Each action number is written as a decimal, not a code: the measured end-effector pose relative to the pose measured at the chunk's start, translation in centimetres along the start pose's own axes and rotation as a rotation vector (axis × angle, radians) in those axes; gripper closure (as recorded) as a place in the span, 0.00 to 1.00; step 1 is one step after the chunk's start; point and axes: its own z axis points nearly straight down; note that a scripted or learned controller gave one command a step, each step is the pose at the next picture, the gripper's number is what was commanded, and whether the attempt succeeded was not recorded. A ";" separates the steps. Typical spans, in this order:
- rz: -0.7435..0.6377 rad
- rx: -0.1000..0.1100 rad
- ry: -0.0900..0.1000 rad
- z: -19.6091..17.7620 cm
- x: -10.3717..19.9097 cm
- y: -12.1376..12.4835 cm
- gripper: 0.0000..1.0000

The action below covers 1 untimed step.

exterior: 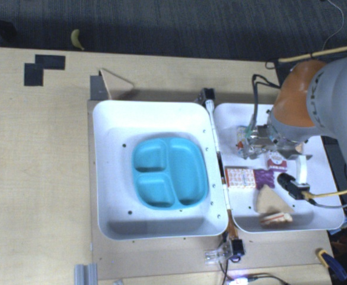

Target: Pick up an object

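My gripper hangs low over the right bin, near its upper middle, under the grey arm with the orange band. Just below it lie a white box with a red pattern, a purple packet and a small red and white packet. A tan wedge-shaped sandwich toy rests near the bin's front wall. The arm hides the far right part of this bin. I see nothing between the fingers.
The left bin holds a blue tray with three compartments. A divider rail runs between the two bins. Wooden bench surrounds both, with black tape marks at the far left.
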 end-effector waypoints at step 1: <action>0.000 0.000 0.000 0.0 0.0 0.0 0.00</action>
